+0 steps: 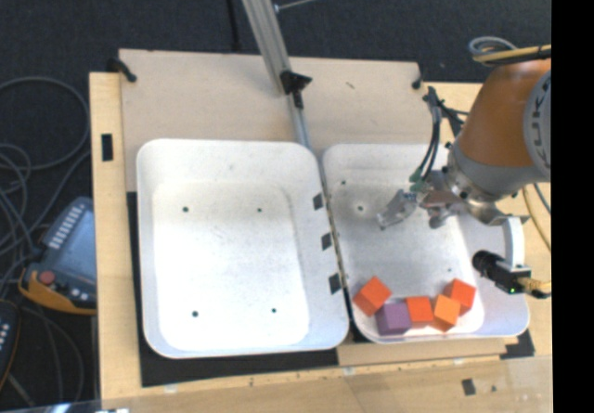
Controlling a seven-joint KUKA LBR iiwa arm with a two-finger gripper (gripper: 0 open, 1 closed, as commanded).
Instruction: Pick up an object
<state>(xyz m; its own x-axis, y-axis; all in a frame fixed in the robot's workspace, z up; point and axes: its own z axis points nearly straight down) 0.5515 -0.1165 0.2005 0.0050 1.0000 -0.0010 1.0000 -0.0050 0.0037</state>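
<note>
The gripper (pixel 397 210) hangs over the right bin (pixel 357 170), holding nothing; how far open it is, I cannot tell. The orange cube (pixel 373 294) lies toward the near edge.

Right bin (pixel 345 181): five blocks (pixel 415 306) clustered along the 6 o'clock edge; gripper (pixel 401 209) above centre. Left bin (pixel 148 170) adjoins at 9 o'clock.
</note>
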